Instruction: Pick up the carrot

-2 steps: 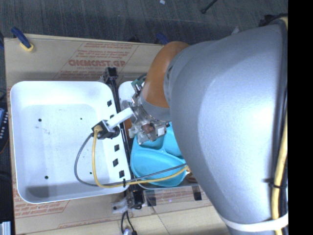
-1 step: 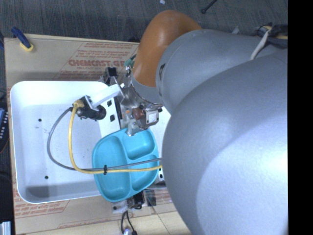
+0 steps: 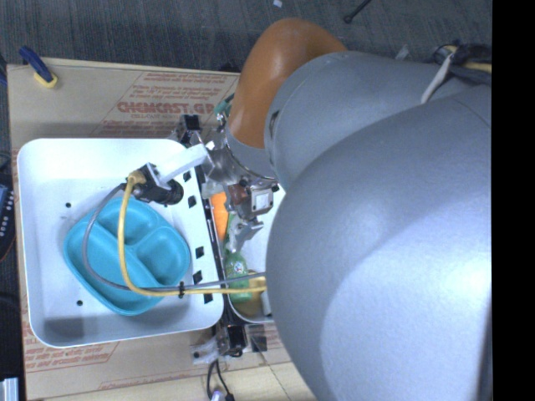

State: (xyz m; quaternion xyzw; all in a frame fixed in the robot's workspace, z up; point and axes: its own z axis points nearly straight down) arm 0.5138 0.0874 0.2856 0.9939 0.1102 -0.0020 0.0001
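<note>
1. One grey arm (image 3: 384, 224) fills most of the right side of the view, its orange band (image 3: 267, 73) showing near the top centre, and it hides nearly all of the right bin.
2. The tabletop (image 3: 125, 90) under the bins is a brown sheet with red printed lettering, visible along the top and the lower left.
3. The left bin (image 3: 42, 224) is white and shallow, and lies in plain sight on the left half.
4. A light blue divided tray (image 3: 138, 253) lies tilted in the left bin, toward its lower middle.
5. A yellow hose (image 3: 124, 241) loops from the tool's side across the blue tray and runs right along the bin's lower part toward the arm.
6. The tool (image 3: 242, 211) hangs just right of the wall between the bins, over the left edge of the right bin; whether it is wide or narrow cannot be told.
7. The carrot (image 3: 219, 211) shows as a narrow orange strip just beside the tool, against the dividing wall in the right bin.
8. A green object (image 3: 236, 267) lies just below the carrot, partly covered by the arm.
9. A blue and yellow clamp (image 3: 38, 65) sits at the tabletop's upper left corner.
</note>
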